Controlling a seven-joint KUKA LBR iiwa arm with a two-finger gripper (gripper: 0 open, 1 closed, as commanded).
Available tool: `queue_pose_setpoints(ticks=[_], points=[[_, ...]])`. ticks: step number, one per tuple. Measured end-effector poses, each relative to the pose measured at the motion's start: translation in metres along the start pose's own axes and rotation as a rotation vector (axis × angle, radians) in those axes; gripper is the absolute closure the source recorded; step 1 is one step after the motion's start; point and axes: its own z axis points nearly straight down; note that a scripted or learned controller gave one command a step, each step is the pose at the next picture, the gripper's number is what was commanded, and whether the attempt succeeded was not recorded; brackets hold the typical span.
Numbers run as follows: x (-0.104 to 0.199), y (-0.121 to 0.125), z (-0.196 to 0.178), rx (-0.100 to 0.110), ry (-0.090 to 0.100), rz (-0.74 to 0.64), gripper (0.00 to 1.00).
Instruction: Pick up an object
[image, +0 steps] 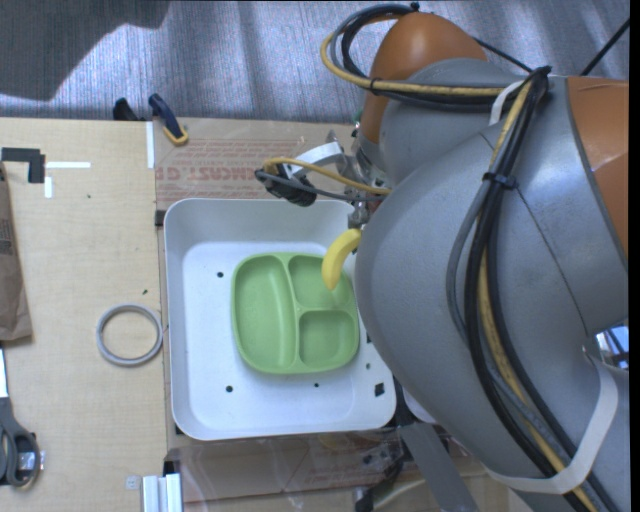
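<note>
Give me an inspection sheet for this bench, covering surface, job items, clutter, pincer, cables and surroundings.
Surface: white bin set in a pale wooden bench.
Job items: green divided plate lying in the bin; yellow banana at the plate's right edge, partly hidden by the arm.
Clutter: grey ring on the bench; scissors at the left edge.
Pincer: hidden behind the arm.
Cables: yellow and black cables along the arm.
Surroundings: grey floor beyond the bench.
</note>
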Motion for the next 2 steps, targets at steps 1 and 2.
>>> queue_pose_setpoints(ticks=[1,2], points=[[0.0000,0.0024,-0.0091,0.000,-0.002,0.006,1.00],[0.0000,0.0049,-0.0179,0.000,-0.003,0.013,1.00]])
